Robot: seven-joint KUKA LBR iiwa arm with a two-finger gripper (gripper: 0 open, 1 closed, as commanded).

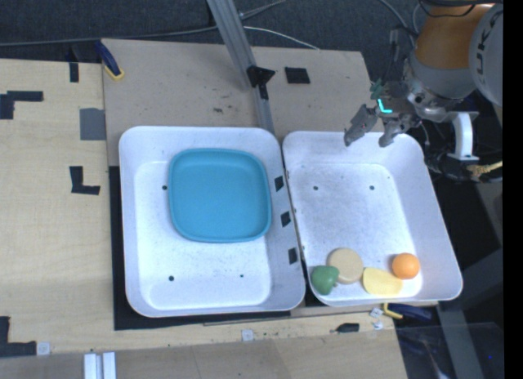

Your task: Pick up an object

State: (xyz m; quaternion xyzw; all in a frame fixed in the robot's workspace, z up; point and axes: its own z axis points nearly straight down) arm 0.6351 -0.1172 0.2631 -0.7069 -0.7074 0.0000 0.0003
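Near edge of the right bin [437, 230], around 5 o'clock: green piece [324, 278], beige disc [346, 265], yellow piece [381, 281] and orange ball [405, 265], bunched in a row, neighbours touching. Left bin [139, 230] holds a blue plate [219, 194], lying flat. Far side, 1 o'clock: gripper [372, 133] above the right bin's far rim, fingers spread wide, nothing between them. Arm [458, 34] comes in from the upper right, wrist angled down-left, well apart from the pieces.

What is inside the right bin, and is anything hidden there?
The right bin holds four things near its front edge: a green piece, a beige disc, a yellow piece and an orange ball. Their undersides are covered.
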